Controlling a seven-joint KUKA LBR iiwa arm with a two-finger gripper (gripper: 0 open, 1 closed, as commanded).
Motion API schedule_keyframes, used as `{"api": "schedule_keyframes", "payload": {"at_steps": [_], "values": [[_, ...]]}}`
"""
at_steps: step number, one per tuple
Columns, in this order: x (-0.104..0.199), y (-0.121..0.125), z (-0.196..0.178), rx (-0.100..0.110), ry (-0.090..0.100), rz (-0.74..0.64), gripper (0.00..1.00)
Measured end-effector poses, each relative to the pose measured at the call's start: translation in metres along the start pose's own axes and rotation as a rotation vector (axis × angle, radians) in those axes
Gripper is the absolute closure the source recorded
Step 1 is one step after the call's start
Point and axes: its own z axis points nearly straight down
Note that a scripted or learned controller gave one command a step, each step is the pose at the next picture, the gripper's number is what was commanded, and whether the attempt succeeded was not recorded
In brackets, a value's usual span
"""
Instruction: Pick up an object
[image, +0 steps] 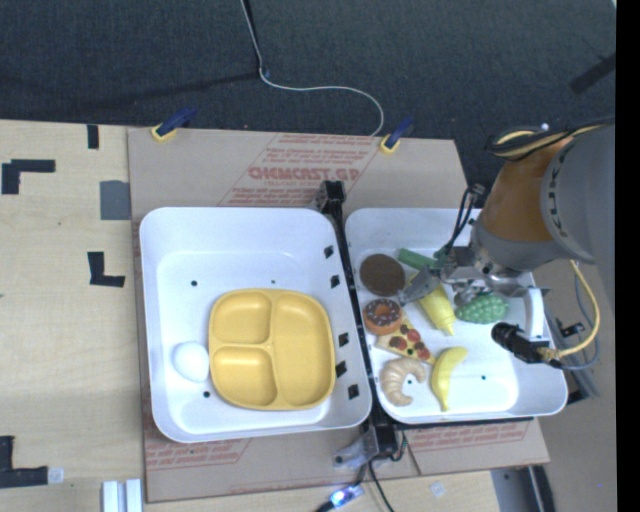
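- Toy food fills my right bin (500, 400), a heap of small plastic pieces lying close together on the white floor.
- A brown disc (381, 271) lies near the bin's left wall, round and dark like a cookie or patty.
- Just below it sits a donut (382, 315), brown with pinkish icing and a small hole.
- A pizza slice (405, 343) lies below the donut, orange-red with dark spots, touching or almost touching it.
- A croissant (402, 380) curls pale tan at the front of the bin, beside a banana (446, 375) that is bright yellow and bent.
- A second yellow piece (438, 310), shaped like a small pepper or corn, lies tilted near the middle.
- A green knobbly piece (481, 308), much like broccoli, lies right of that yellow piece.
- A flat green piece (415, 259) pokes out toward the back, partly under my wrist.
- My pincer (447, 283) is low over the middle of this bin, among the yellow and green pieces; I cannot tell how far it is parted or whether it has anything.
- The left bin (180, 240) holds a yellow tray (271, 348) with three compartments and a white ball (190, 361) just beside the tray's left edge.
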Motion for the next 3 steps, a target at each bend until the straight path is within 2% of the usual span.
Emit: {"api": "schedule_keyframes", "payload": {"at_steps": [1,2,3], "values": [[0.001,0.0,0.029,-0.006,-0.002,-0.001,0.0],[0.001,0.001,0.017,-0.007,-0.002,-0.002,1.0],[0.007,0.008,-0.042,-0.011,-0.001,-0.001,1.0]]}}
